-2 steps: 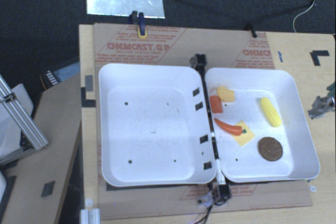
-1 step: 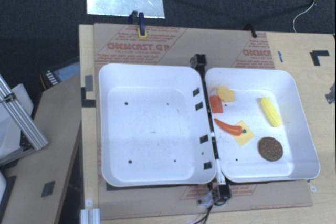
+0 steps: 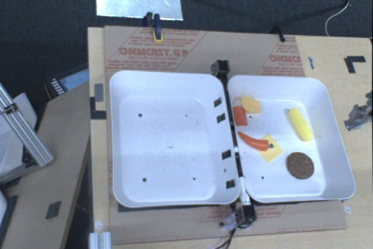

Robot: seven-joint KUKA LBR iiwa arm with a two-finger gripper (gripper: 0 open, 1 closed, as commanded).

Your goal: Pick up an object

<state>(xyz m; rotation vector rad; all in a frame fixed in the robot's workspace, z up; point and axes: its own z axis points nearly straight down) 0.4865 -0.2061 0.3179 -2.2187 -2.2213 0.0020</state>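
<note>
right bin has all the candidates: corn cob toward the far right side, brown cookie near the front, red chili lying across a flat yellow cheese slice, plus an orange-red chunk and a small yellow lump hugging the divider. left bin just bare white floor

best bet probably the corn: looks like light toy plastic, stiff, rounded, likely a bit slick, so pinch across the short width at mid-length, not end to end. cookie looks flat and low, hard to get fingers under. cheese slice worse, thin and flush with the floor. chili narrow and curved, could roll away. pieces by the divider sit too tight to the wall for a clean approach

gripper barely peeking in at the right edge, well apart from everything in the bin, mostly cut off. can't tell if open or closed, too little visible and blurry. nothing visibly held

can't really make out what the yellow lump is either
</note>
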